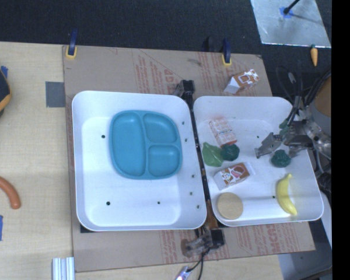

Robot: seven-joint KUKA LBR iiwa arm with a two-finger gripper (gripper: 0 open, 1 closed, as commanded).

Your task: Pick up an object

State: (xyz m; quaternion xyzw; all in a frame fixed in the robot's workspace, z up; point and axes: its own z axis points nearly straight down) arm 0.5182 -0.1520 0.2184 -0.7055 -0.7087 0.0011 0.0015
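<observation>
Down at the near edge of the right bin (315,214), a round tan disc (229,206) sits beside a yellow banana (286,195). Just behind them lies a small red-and-white packet (232,175), its printing too small to read. A green leafy piece (212,154) touches a dark teal lump (230,152) near the bin's left wall. Over on the right, the gripper (270,145) hangs above the bin floor with its fingers parted, nothing between them, and a second dark teal lump (280,159) sits just beside it. Further back, a pale packet with reddish print (222,131), unreadable. The left bin (93,203) holds a blue divided plate (145,144). Beyond the bins, a small carton (242,81) lies on cardboard printed with faint red lettering, illegible.
</observation>
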